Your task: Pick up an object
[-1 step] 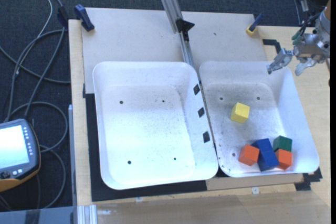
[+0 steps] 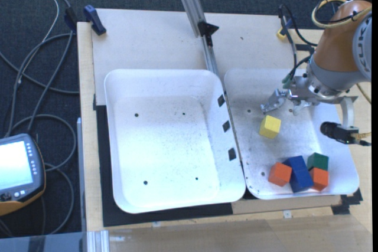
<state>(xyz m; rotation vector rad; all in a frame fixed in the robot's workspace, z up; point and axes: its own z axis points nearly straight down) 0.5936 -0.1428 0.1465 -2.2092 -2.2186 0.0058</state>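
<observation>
In the right bin (image 2: 254,127), a cluster of coloured blocks (image 2: 299,173) sits nearest; beyond it a lone yellow cube (image 2: 271,126) (likely light, rigid, best pinched across flat opposite faces) lies just below the arm's hand (image 2: 277,102), which carries nothing, its opening unreadable.

Two shallow white plastic bins sit side by side on the pale bench top (image 2: 153,38), the left bin (image 2: 118,91) beside the right bin (image 2: 248,82). In the right bin a small yellow cube (image 2: 270,126) lies near the middle, just below the metal two-finger gripper (image 2: 273,104), which reaches in from the right. Toward that bin's near edge an orange cube (image 2: 280,174), a blue block (image 2: 298,173), a green cube (image 2: 318,160) and a second orange cube (image 2: 320,178) cluster together, touching, well apart from the yellow cube.
</observation>
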